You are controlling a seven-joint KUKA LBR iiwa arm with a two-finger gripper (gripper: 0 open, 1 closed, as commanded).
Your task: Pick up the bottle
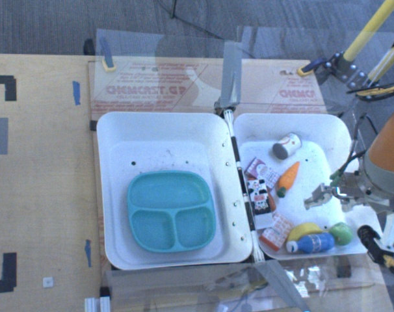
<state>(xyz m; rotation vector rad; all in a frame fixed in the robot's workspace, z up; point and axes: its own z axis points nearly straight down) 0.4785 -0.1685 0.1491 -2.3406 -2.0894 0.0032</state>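
Note:
The bottle [314, 242] is blue with a white cap and lies on its side at the front edge of the right bin [327, 132]. A yellow banana [305, 230] touches it from behind, and a green fruit [342, 233] sits at its right end. My gripper [326, 195] hangs over the right half of that bin, a short way behind the bottle and to the right of a toy carrot [288, 177]. Nothing shows in its grasp.
The right bin also holds a grey can [286, 146] at the back and small cartons [262, 197] along its left wall, one [275, 231] beside the bottle's cap. A teal divided plate [171, 210] lies in the left bin [119, 135]. Yellow poles [372, 21] stand at the back right.

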